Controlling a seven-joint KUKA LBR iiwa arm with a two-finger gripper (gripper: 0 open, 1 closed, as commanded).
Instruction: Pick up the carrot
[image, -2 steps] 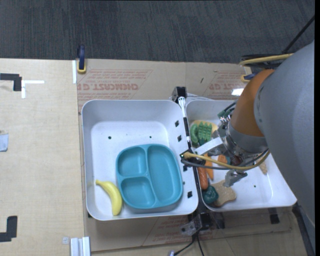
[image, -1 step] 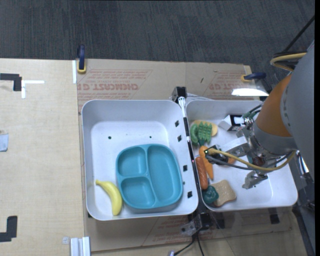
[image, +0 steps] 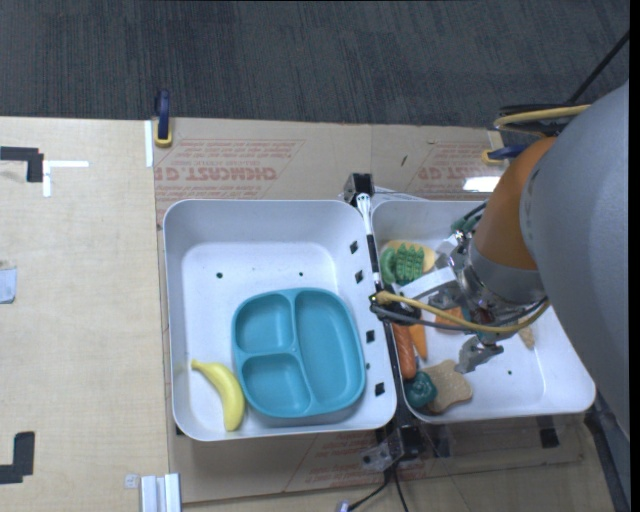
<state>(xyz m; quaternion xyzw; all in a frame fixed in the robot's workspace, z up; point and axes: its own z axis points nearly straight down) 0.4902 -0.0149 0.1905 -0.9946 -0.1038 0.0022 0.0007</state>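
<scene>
carrot (image: 405, 348) lies lengthwise against the left wall of the right bin (image: 520, 398), beside the gripper (image: 470, 345), whose state you cannot tell; it looks light, stiff and smooth, so take it across mid-length.

This looks like a robotics lab. A grey robot arm (image: 590, 230) with loose cables reaches in at the right over two white bins (image: 260, 225) set on a cardboard-covered bench (image: 80, 330), with black brackets (image: 25, 165) at the left edge and dark carpet (image: 300, 55) across the top.
</scene>
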